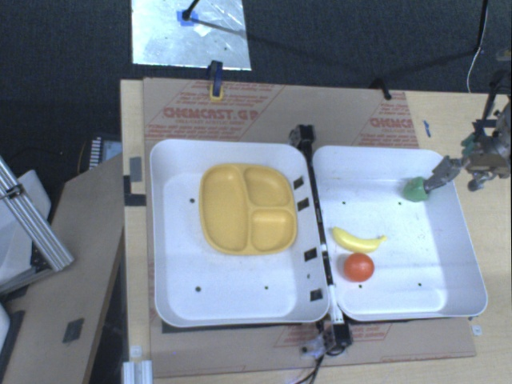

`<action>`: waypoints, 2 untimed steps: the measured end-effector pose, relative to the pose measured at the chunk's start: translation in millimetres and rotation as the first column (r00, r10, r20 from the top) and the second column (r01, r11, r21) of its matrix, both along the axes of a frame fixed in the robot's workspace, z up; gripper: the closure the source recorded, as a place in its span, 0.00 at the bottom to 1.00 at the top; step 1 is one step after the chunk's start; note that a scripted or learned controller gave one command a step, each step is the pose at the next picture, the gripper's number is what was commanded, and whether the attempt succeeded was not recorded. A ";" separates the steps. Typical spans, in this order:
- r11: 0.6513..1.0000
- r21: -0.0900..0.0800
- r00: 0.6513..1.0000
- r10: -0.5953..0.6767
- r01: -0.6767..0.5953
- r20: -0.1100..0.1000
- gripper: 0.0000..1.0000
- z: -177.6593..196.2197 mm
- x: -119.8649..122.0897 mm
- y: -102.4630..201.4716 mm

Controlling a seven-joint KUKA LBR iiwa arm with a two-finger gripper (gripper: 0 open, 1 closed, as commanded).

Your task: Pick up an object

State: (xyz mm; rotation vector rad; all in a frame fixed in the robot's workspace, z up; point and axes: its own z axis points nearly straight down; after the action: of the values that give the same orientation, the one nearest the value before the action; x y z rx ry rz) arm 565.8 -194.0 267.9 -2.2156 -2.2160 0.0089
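Note:
In the right bin [448,294] lie a yellow banana [357,238], a red tomato-like ball [359,267] just below it, and a small green object [414,189] near the bin's far right side. My gripper [458,179] reaches in over the right bin's upper right corner. It stands open, its fingers spread apart. The left fingertip [438,176] touches or nearly touches the green object's right side. The green object sits outside the gap, and nothing lies between the fingers.
A yellow divided plate [246,209] lies in the left bin [172,294]. A black hinge strip [314,214] runs between the bins. Cardboard [240,110] underlies both, and a silver sheet [190,22] lies beyond.

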 end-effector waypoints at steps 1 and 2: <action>1.000 -0.002 1.000 0.003 -0.003 0.011 0.00 6.7 2.2 0.8; 1.000 -0.002 1.000 0.002 -0.001 0.010 0.00 -48.1 -5.6 5.5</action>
State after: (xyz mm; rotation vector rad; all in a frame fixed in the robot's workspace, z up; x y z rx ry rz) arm 560.2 -188.5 219.8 -2.2195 -2.2232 0.0001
